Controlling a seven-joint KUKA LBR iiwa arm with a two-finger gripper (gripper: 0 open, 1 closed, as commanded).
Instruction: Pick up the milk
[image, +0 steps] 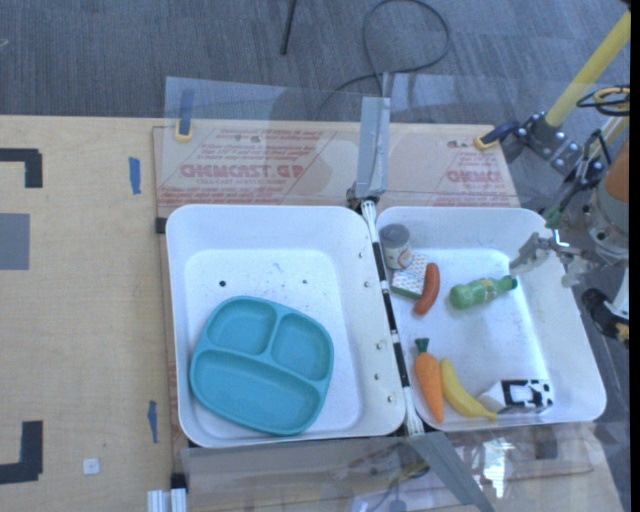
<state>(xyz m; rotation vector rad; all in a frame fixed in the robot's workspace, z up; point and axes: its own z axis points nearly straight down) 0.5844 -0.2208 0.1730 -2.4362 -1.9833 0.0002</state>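
The milk, a small black-and-white carton, lies at the near right corner of the right bin, close against the wall and just right of the banana. The gripper hovers over the far right edge of that bin, well apart from the carton, its fingers spread and holding nothing.

The likeliest failure is at the corner: a finger coming down on the bin's sloping wall could stop short or tip the carton instead of straddling it. A descent slightly too far left could catch the banana's tip and nudge both things.

The right bin holds one milk carton, one banana, one carrot, one red sausage, one green bottle, one small can and one flat packet. The left bin holds one teal divided plate. There are two bins.
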